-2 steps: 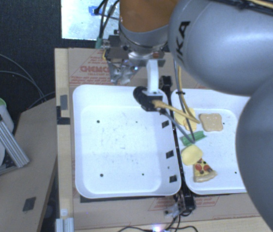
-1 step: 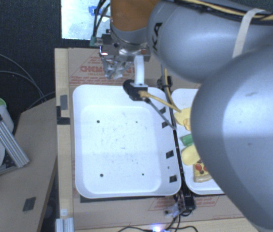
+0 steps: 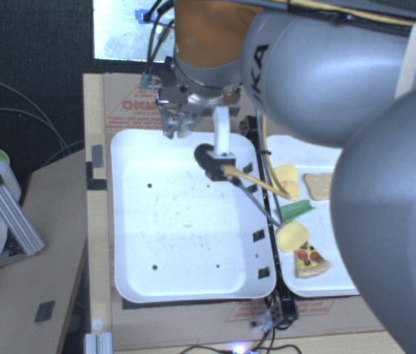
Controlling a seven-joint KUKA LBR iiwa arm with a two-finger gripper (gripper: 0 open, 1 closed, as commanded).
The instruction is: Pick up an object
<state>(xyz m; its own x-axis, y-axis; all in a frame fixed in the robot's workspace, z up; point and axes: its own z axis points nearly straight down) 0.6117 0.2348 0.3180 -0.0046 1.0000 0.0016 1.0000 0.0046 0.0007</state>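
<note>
My gripper (image 3: 177, 126) hangs over the far edge of the left white bin (image 3: 178, 227), under the orange-banded wrist. I see nothing held in it. The objects lie in the right white bin (image 3: 341, 290): a pale yellow piece (image 3: 287, 175), a tan cracker-like piece (image 3: 317, 186), a green stick (image 3: 294, 211), a round yellow piece (image 3: 293, 236) and a toy pizza slice (image 3: 310, 261). All of them sit well to the right of the gripper. The grey arm covers much of the right bin.
A black divider strip (image 3: 271, 227) runs between the two bins. Cardboard (image 3: 130, 105) lines the bench behind the bins. An aluminium frame (image 3: 1, 198) and cables stand at the far left, off the bench.
</note>
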